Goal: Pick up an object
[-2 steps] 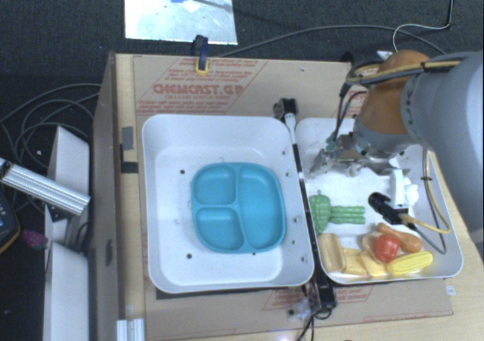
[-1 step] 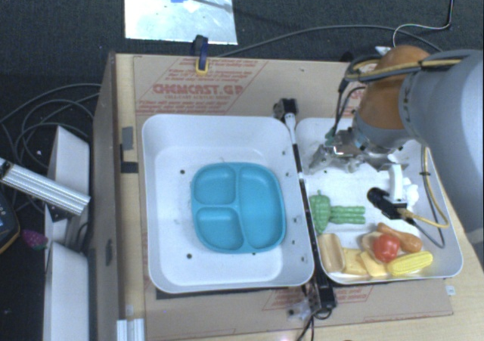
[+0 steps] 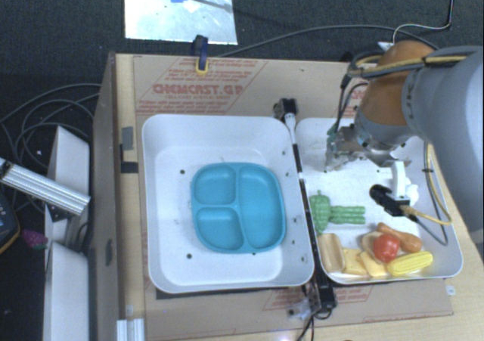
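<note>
My gripper [image 3: 335, 156] hangs over the far left part of the right bin [image 3: 446, 260], above bare white floor. Nothing shows under it. Toy foods lie along the near side of that bin: a green vegetable piece [image 3: 336, 213] by the left wall, a tan bun [image 3: 330, 247], yellow chunks [image 3: 364, 262], a red tomato [image 3: 386, 247], an orange sausage [image 3: 401, 237] and a yellow corn cob [image 3: 410, 262]. The green piece is the closest to the gripper, a short way nearer the front.
The left bin [image 3: 170, 143] holds a blue divided plate [image 3: 237, 206]. A raised divider [image 3: 297, 173] runs between the two bins. The grey arm with its orange band [image 3: 393, 90] reaches in over the right bin's far right corner.
</note>
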